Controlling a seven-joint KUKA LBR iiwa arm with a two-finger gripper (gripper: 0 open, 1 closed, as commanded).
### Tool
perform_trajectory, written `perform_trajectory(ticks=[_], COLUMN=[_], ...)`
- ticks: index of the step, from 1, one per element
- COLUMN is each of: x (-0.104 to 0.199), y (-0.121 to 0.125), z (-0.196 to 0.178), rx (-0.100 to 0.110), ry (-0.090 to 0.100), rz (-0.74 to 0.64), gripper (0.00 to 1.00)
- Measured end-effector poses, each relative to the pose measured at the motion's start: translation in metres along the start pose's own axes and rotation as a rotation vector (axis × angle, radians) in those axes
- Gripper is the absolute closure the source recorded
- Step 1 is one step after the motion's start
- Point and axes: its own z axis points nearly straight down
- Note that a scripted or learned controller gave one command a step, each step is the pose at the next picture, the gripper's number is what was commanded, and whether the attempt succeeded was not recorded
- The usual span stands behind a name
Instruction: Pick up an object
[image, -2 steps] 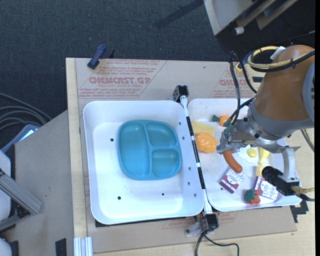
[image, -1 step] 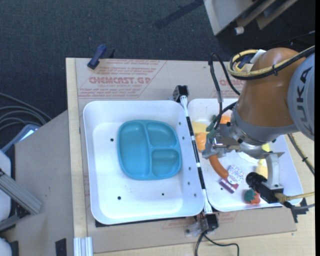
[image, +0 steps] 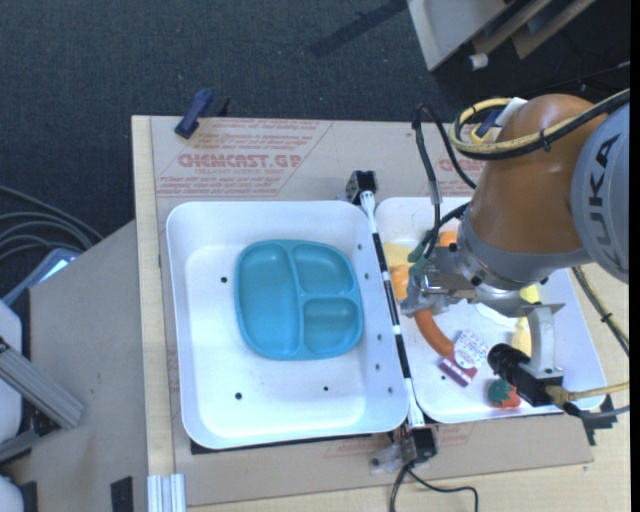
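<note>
Closest to the lens: grey robot arm with a broad orange band, reaching in from 3 o'clock and hanging over the far half of the right shallow white plastic bin. Under its wrist, metal tool, low over that bin's 9 o'clock side, near the wall shared with the other bin; clenched or released, cannot tell. Just at 6 o'clock of the tool, long orange carrot-shaped piece, lying slanted on the bin floor; touching the tool or not, cannot tell. At 4 o'clock of it and close by, small white-and-red wrapped packet; at 6 o'clock of the packet, short purple stick. Toward the bin's 6 o'clock rim, small green-and-red piece. Against the bin's 10 o'clock wall, yellow lump, with a smaller orange lump just at 6 o'clock of it. Left shallow white plastic bin touching the right one, holding a teal three-compartment plastic plate, flat, near the middle. Beneath both bins, pale table with red print toward 12 o'clock. At the table's 11 o'clock corner, small blue clip-like thing, well apart from the bins.
</note>
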Motion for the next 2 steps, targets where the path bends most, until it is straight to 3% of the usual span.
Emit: perform_trajectory(ticks=[1,2], x=[-0.0262,-0.0177], y=[0.0001,0.0003], z=[-0.0004,-0.0033], rx=[0.0,-0.001], ry=[-0.001,0.0], rz=[0.001,0.0], gripper=[1.0,1.0])
